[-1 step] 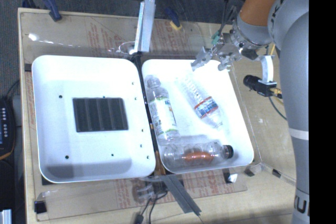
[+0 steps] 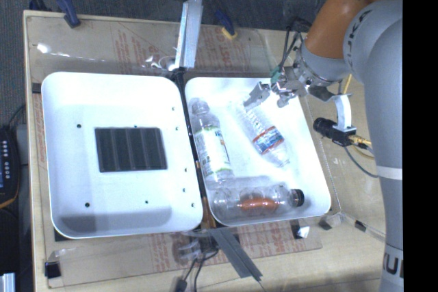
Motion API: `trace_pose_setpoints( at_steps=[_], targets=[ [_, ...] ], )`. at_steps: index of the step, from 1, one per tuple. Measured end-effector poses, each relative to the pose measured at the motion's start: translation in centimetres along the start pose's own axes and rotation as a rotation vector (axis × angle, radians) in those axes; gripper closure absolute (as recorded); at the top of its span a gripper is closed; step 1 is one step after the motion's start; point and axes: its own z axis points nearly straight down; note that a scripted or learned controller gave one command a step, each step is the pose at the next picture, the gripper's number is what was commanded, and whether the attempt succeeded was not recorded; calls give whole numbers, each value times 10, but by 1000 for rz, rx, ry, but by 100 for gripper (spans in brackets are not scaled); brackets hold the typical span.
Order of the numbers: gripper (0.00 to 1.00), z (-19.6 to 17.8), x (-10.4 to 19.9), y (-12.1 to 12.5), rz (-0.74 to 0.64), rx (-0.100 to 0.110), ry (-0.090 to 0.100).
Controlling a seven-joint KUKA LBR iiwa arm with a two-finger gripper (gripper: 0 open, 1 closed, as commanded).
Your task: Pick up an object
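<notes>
Three clear plastic bottles lie in the right bin point(image 2: 311, 147). One with a white and green label point(image 2: 211, 146) runs along the bin's left wall. A second with a red and blue label point(image 2: 265, 137) lies slanted in the middle. The third, with a black cap and something orange-red inside point(image 2: 256, 200), lies along the front wall. My gripper point(image 2: 269, 95) hovers over the bin's back right part, just beyond the far end of the red-and-blue-label bottle. It is open and nothing sits between its fingers point(image 2: 255, 96).
The left bin point(image 2: 68, 99) has a dark ribbed rectangle point(image 2: 130, 149) on its floor. An upright grey bar point(image 2: 189, 34) stands at the back between the bins. Blue clamps point(image 2: 67, 10) grip the bench's back edge.
</notes>
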Motion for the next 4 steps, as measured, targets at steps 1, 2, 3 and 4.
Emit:
trace_pose_setpoints(
  at_steps=[1, 2, 3, 4],
  targets=[
    [0, 65, -3, 16, 163, 3, 1],
    [0, 65, -3, 17, 163, 3, 1],
    [0, 100, 13, -34, 4, -2, -1],
    [0, 99, 22, -54, -92, -5, -6]
  ],
)
